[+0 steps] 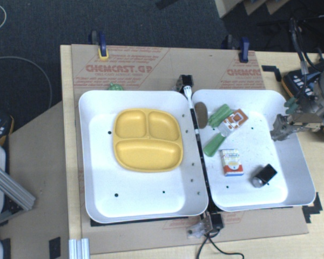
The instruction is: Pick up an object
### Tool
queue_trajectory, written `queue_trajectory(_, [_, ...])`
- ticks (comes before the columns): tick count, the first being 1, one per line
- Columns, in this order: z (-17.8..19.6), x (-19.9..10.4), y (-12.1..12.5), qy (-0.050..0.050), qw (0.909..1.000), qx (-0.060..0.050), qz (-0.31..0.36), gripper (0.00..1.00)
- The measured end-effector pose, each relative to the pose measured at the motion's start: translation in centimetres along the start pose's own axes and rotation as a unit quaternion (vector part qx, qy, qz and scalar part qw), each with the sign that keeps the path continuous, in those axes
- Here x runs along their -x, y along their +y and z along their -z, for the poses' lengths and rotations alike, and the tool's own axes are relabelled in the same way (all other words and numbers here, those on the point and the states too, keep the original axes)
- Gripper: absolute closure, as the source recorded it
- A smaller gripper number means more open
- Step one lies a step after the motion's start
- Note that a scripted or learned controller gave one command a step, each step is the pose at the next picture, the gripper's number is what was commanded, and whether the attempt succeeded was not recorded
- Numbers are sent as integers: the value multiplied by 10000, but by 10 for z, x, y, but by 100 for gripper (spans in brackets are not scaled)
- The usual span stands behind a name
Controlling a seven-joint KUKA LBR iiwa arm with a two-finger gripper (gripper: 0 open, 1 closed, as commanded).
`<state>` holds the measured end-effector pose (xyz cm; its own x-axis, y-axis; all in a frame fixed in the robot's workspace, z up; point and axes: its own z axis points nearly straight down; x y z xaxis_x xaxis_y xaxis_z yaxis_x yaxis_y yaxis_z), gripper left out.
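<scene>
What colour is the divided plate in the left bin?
Yellow. The divided plate shows plainly in the camera view, lying in the left bin.

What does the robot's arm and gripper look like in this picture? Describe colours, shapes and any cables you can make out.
The gripper is a small, boxy grey metal part at the right bin's right rim. Behind it sits a greyish block of hardware with a touch of green. Thin dark cables loop above it toward the picture's upper right corner. It is too blurred to read any markings.
</scene>
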<state>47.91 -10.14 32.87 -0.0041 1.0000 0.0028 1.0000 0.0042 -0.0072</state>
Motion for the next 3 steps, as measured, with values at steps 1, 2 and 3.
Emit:
queue_trajectory(1, [-74, -61, 0, 4, 10000, -10, 7, 100])
queue_trajectory(2, [-149, -188, 0, 6, 10000, -16, 44, 100])
queue_trajectory(3, [-134, -180, 2, -10, 10000, 35, -25, 100])
